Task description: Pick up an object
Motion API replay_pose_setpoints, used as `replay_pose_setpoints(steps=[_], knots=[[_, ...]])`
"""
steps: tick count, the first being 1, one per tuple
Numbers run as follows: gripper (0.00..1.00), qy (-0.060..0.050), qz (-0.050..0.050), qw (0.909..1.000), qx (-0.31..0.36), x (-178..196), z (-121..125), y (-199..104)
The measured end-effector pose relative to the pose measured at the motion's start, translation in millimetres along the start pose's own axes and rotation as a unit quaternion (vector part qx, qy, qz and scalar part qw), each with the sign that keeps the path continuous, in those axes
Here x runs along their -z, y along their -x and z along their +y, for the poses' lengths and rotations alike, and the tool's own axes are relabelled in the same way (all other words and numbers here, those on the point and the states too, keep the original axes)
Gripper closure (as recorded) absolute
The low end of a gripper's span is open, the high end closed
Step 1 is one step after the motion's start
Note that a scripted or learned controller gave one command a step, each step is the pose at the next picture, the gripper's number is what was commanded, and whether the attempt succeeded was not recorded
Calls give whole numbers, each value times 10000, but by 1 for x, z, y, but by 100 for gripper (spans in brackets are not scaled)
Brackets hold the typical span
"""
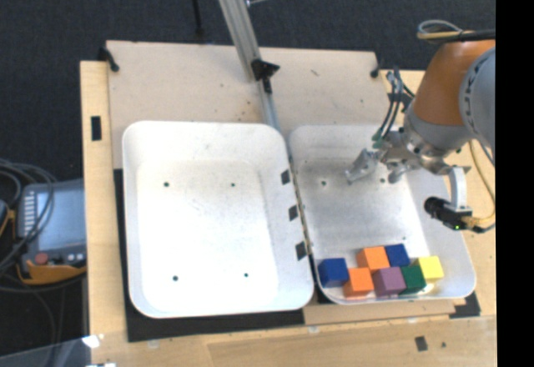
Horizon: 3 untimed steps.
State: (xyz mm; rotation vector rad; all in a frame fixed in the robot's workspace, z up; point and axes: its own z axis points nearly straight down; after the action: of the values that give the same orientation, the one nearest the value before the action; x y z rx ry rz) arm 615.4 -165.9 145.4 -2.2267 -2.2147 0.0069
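Several small coloured blocks lie clustered at the near edge of the right bin (334, 140): a blue block (333, 271), an orange block (360, 280), a second orange block (375, 258), a purple block (389, 280), a green block (413, 277), a yellow block (430, 267) and another blue block (397, 254). My gripper (375, 173) hangs over the far half of that bin, well behind the blocks. It is open, with nothing between its fingers.
The left bin (209, 215) sits beside the right one. A slanted aluminium bar (238, 15) rises from the bench behind the bins. A control pendant (50, 228) and cables lie off the bench at the left.
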Motion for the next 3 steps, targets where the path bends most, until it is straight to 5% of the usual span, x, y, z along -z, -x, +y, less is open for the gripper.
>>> replay_pose_setpoints(steps=[1, 3], knots=[[100, 43, 5, 10000, -19, 14, 2, 0], [100, 42, 10, 10000, 0, 81, 1, 5]])
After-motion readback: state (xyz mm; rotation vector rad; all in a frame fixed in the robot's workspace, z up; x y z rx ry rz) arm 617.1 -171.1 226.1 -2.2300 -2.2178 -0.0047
